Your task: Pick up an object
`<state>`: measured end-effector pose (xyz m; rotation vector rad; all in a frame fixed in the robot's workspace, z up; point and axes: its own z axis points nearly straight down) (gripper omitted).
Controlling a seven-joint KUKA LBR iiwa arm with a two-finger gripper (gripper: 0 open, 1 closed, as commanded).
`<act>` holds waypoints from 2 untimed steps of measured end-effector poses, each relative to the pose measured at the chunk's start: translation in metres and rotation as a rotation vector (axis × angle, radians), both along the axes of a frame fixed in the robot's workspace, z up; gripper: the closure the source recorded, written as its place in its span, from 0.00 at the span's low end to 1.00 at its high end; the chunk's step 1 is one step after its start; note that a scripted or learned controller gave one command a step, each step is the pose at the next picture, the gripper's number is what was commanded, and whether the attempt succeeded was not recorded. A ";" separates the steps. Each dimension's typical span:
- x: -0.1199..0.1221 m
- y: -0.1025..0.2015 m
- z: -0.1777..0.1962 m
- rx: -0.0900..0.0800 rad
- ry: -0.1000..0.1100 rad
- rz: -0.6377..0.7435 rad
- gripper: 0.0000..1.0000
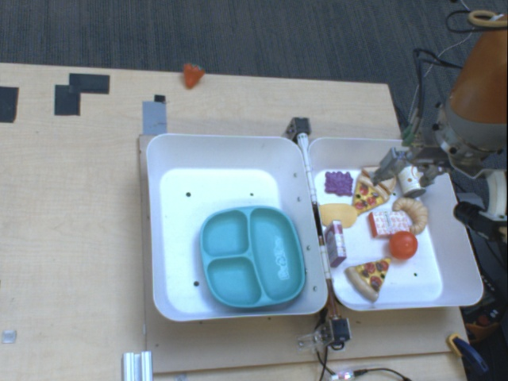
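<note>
The gripper (394, 167), its state impossible to tell, hovers beside the upper pizza slice (366, 194), where crowded toys could spoil a grasp.

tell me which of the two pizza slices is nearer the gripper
The upper pizza slice, beside the purple grapes, lies just left of the gripper. The other slice sits at the bin's front.

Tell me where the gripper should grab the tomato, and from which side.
Probably straight down from above, closing across the tomato's round middle. It sits low in the right bin, and the croissant crowds its far side, so set the fingers left and right, where the floor looks barer.
</note>
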<state>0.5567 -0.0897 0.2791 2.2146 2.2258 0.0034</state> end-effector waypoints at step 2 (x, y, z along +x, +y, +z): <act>-0.067 -0.022 -0.192 -0.001 -0.007 -0.004 0.00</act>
